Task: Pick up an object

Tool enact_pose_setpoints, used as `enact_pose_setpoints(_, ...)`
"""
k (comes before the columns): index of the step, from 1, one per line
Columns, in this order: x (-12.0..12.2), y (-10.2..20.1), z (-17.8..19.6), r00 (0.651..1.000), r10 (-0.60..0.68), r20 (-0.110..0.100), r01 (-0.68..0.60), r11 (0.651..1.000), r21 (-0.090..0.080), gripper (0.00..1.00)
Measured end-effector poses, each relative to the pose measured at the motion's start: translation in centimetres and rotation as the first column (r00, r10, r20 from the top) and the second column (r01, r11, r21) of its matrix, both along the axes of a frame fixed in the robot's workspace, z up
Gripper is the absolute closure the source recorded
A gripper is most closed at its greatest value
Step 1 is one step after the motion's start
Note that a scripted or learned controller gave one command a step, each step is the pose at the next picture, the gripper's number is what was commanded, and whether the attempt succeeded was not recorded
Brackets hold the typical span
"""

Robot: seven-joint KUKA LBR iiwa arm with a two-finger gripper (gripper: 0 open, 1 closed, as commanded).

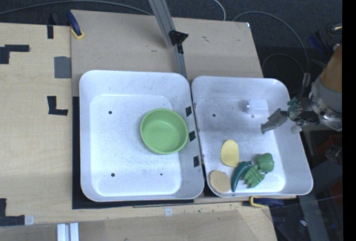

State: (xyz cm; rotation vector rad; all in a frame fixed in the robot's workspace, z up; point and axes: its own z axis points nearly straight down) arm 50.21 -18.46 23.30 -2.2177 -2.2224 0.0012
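The right bin point(278, 89) holds a pale yellow oval piece point(230, 152). Beside it are a green knobbly toy point(259, 170) and a dark teal curved piece point(240, 175). A tan oval piece point(219, 181) lies at the bin's front left corner. A small clear-white object point(254, 106) rests near the bin's back. My gripper point(273, 121) hangs over the right side of this bin, above and to the right of the yellow piece, and I see nothing in it. The arm point(328, 95) comes in from the right edge.
A green bowl point(163, 131) sits in the left bin point(94, 139), close to the divider. A grey metal pole point(158, 0) slants from the top down to the bins' back edge. Cables lie on the dark floor behind the bench.
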Motion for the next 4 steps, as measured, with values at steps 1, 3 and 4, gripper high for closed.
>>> enact_pose_setpoints(1, 0.0, 0.0, 0.0, 1.0, 0.0, 0.001, 0.0, 1.0, 0.0, 0.0)
enact_pose_setpoints(3, -0.6, -0.8, -12.3, 1.0, -0.002, -0.007, 0.002, 1.0, 0.001, 0.0)
enact_pose_setpoints(4, -0.5, -0.8, -14.4, 1.0, -0.001, 0.001, 0.001, 1.0, -0.002, 0.0)
